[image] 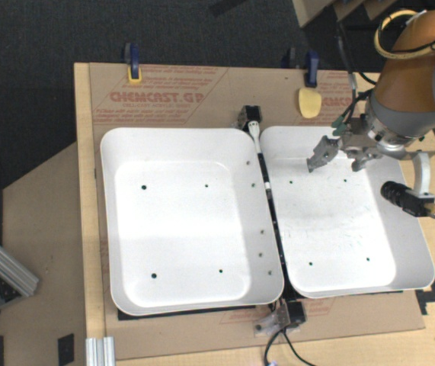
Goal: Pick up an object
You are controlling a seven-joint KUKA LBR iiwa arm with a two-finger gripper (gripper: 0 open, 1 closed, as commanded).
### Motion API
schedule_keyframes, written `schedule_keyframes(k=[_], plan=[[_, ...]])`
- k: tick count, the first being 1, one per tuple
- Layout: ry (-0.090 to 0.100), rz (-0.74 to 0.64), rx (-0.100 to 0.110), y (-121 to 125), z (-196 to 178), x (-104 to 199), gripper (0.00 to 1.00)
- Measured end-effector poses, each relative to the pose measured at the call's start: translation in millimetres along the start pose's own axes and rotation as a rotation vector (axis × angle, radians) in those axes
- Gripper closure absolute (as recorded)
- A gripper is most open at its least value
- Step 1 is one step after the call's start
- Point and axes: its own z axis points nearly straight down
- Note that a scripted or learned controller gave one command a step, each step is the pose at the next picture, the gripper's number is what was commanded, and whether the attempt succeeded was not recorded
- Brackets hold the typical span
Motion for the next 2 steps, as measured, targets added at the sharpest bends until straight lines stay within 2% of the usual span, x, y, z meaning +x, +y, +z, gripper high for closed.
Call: schedule_keyframes(k=[1, 2], plan=[[-0.001, -0.001, -0.003, 1, -11, 0, 1.0], [0.001, -0.007, -0.014, -19, -143, 51, 1.0]])
